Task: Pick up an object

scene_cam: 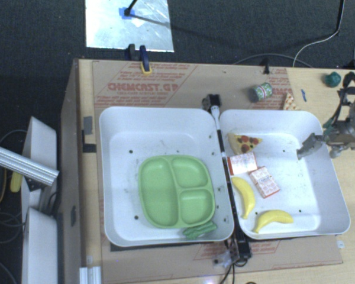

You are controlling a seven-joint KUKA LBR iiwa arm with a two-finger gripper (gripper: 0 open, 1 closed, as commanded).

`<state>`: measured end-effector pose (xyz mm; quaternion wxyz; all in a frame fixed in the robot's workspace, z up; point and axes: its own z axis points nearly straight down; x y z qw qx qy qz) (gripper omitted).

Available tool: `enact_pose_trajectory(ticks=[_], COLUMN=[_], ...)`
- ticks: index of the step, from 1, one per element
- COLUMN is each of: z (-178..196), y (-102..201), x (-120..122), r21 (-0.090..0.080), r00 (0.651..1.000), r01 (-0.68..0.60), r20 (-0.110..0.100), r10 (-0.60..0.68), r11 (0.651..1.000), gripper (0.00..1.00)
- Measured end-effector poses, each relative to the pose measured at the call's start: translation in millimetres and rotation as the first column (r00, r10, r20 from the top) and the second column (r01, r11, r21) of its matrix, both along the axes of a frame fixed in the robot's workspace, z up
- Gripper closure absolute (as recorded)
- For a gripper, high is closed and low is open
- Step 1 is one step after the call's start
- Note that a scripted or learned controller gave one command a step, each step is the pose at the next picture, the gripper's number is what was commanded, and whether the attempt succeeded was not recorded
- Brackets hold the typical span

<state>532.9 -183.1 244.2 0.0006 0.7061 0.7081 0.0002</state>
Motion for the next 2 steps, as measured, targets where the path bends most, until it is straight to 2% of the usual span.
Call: enact_pose_trajectory(ticks=[1,2], z=[-80.4,-159.9], y=[42.7,78.3], x=[25.9,-44.0], r21=[0.002,0.0], r00=[1.0,1.0], r01=[-0.002,0.002], r20=[-0.003,0.0], r10=[0.002,-0.002], r11=[1.0,1.0], gripper=[0.0,0.0])
